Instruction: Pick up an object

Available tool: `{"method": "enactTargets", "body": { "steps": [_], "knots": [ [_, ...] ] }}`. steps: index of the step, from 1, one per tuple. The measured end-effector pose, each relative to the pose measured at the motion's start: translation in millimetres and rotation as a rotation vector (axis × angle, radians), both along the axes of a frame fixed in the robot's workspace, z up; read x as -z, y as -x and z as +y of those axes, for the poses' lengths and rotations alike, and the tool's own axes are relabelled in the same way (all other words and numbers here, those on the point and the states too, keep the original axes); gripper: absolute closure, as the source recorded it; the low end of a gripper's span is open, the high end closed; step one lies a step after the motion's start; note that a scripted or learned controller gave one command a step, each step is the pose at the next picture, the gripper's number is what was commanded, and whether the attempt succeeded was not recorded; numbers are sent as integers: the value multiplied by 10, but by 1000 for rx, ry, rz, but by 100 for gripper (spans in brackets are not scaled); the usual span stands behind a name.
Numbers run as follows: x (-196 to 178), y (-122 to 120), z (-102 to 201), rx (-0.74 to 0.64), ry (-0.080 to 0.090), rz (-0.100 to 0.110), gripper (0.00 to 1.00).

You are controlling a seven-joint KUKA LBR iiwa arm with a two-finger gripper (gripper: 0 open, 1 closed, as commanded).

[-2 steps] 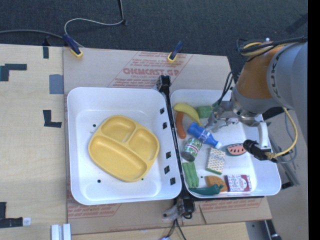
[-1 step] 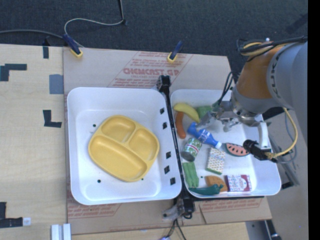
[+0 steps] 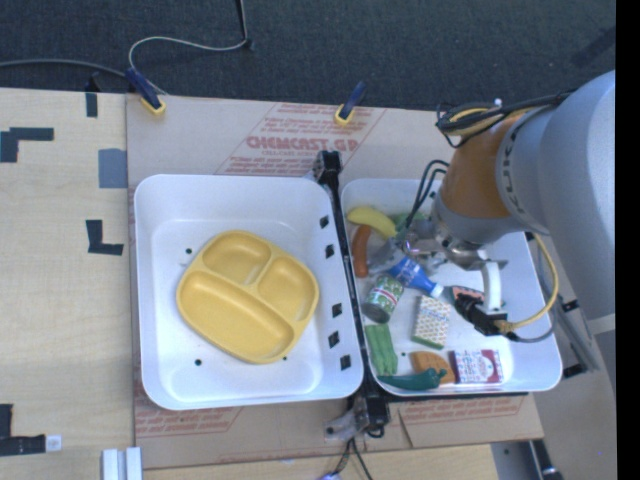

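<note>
blue bottle [image 3: 412,274] | under gripper [image 3: 425,251] | fingers hidden by wrist

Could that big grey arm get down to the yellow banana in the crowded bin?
Probably yes. The banana lies uncovered at the far corner of the right bin, just beside the arm's wrist. Only the neighbouring orange piece crowds it.

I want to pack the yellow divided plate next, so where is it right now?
The yellow divided plate lies in the middle of the left bin, alone there, across the divider from the cluttered right bin.
</note>
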State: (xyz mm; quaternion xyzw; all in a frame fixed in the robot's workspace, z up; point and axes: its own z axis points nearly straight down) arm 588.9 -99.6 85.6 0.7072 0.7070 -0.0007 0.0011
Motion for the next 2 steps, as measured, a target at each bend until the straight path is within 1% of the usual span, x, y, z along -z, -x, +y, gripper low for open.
{"method": "enactTargets", "body": {
  "steps": [1, 2],
  "knots": [
    [-96, -3, 1, -1, 0, 0, 100],
    [-1035, 637, 651, -3, -3, 2, 100]
  ]
}}
